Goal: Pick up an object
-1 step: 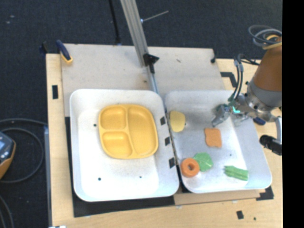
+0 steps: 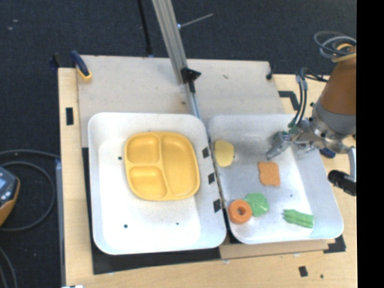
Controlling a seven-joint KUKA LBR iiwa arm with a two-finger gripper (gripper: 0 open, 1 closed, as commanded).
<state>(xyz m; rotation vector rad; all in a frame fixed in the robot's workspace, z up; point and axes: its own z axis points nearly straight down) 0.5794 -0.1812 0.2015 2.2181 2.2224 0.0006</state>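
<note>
Dark carpet all around, and on it a tan bench with two shallow white bins side by side. Left bin holds a yellow divided tray, sitting pretty much in the middle.

Right bin has all the small stuff: a pale yellow lump near the 9 o'clock wall, an orange block around the center, an orange ring touching a green blob down at about 7 o'clock, and a green piece toward 5 o'clock.

Arm reaches in from 3 o'clock, and the gripper hangs over the right bin's upper part, around 1 o'clock of its center. Nothing visible between its fingers; honestly too blurry to say how far apart they are. The orange block is the closest item, just beside the gripper tip at its 6 o'clock. The yellow lump sits off at the gripper's 9 o'clock, a fair gap between them. The green stuff and ring are well apart from it, down toward 6–7 o'clock.
</note>
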